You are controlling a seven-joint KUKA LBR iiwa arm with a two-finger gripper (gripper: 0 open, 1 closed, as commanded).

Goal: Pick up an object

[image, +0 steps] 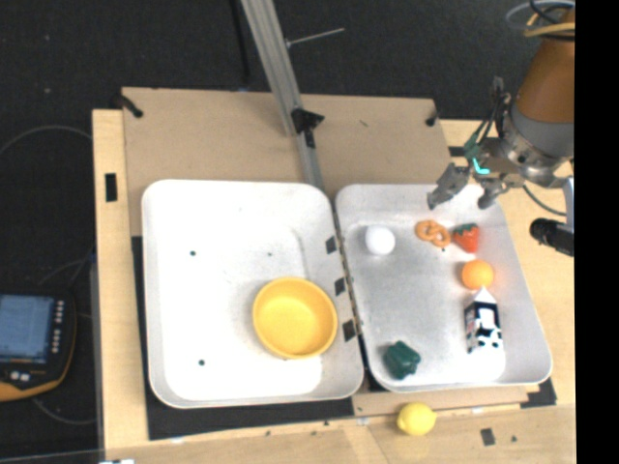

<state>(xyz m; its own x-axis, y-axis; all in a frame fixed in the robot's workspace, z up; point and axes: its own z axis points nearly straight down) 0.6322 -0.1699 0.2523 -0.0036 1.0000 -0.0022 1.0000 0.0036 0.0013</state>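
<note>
My gripper [468, 193] hangs open over the far edge of the right bin [416, 307], with nothing between its fingers. Just below it lie an orange pretzel-shaped piece [432, 231] and a red strawberry-like toy [467, 238]. A white ball [379, 241] rests to the left of them. Further toward the front are an orange ball [477, 275], a black-and-white milk carton [483, 326] and a dark green block [400, 358].
The left bin [213, 259] holds a yellow bowl [294, 316]. A yellow lemon [416, 419] lies on the bench in front of the right bin. A grey metal post [276, 61] slants up behind the bins. A handheld pendant [29, 341] sits at far left.
</note>
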